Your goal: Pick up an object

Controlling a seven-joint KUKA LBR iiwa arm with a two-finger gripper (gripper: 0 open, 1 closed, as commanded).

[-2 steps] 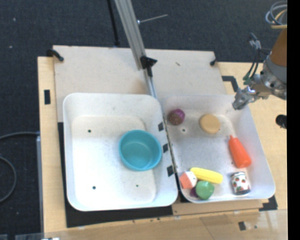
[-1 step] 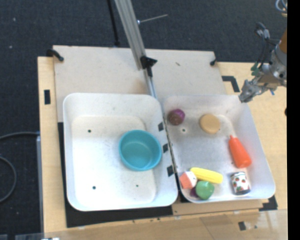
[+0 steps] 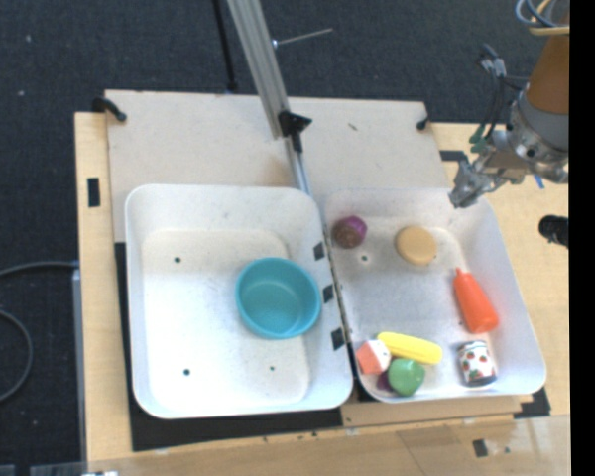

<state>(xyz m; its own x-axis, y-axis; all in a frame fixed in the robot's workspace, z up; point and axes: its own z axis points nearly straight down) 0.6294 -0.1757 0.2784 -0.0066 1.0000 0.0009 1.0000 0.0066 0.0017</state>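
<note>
The gripper [image 3: 463, 192] is hovering over the right bin's [image 3: 516, 276] far corner, approach apparently beginning; finger state unreadable; next it needs lowering toward the tan round object [image 3: 416, 245].

From where I stand, nothing here can be read. The small can [image 3: 477, 363] in the right bin [image 3: 511, 266] has a red and white printed wrap, but the marks on it are too small and blurred to make out as letters. No label, brand, number or sign shows legibly on the other things in that bin, the blue bowl [image 3: 278, 297], the left bin [image 3: 159, 266] or the desk [image 3: 193, 137].
</note>
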